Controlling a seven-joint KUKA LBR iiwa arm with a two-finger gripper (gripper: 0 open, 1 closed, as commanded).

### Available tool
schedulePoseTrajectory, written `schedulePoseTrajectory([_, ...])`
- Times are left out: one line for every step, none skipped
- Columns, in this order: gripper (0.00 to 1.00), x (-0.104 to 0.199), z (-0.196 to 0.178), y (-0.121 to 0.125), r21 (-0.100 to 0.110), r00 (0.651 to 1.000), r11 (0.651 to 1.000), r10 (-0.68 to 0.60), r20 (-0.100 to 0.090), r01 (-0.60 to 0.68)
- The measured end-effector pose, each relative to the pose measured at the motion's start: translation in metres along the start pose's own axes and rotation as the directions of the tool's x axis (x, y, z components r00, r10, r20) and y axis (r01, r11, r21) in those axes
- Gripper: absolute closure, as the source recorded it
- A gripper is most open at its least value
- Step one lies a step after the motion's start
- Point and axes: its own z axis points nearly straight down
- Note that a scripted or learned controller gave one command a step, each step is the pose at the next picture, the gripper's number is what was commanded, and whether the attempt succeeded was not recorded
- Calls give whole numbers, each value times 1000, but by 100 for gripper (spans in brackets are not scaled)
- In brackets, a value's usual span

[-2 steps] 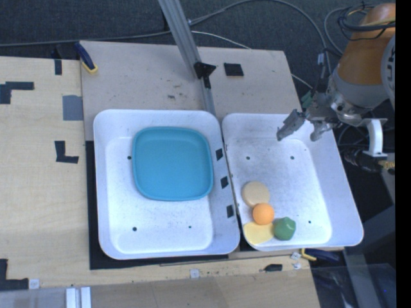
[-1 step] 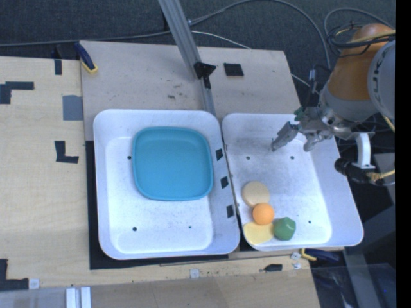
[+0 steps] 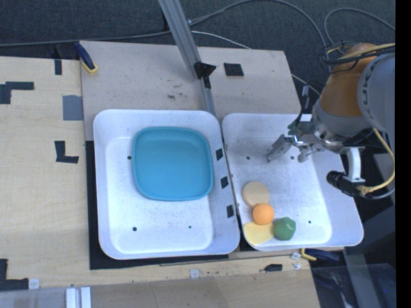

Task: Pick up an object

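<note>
My gripper (image 3: 289, 153) hangs over the far part of the right bin (image 3: 321, 191), its two grey fingers spread open with nothing between them. At the near left of that bin lie a beige round piece (image 3: 255, 192), an orange ball (image 3: 262, 213), a green object (image 3: 284, 228) and a yellow piece (image 3: 257, 233), all packed close together. These sit well below and slightly left of the gripper.
The left bin (image 3: 112, 191) holds a blue square plate (image 3: 172, 162). A metal pole (image 3: 186, 40) slants up from between the bins. Cables (image 3: 359, 178) hang from the arm by the right bin's right rim.
</note>
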Motion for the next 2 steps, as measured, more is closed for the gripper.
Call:
schedulePoseTrajectory([0, 1, 52, -1, 0, 1000, 1000, -1, 0, 1])
schedulePoseTrajectory([100, 1, 40, 0, -3, 1000, 1000, -1, 0, 1])
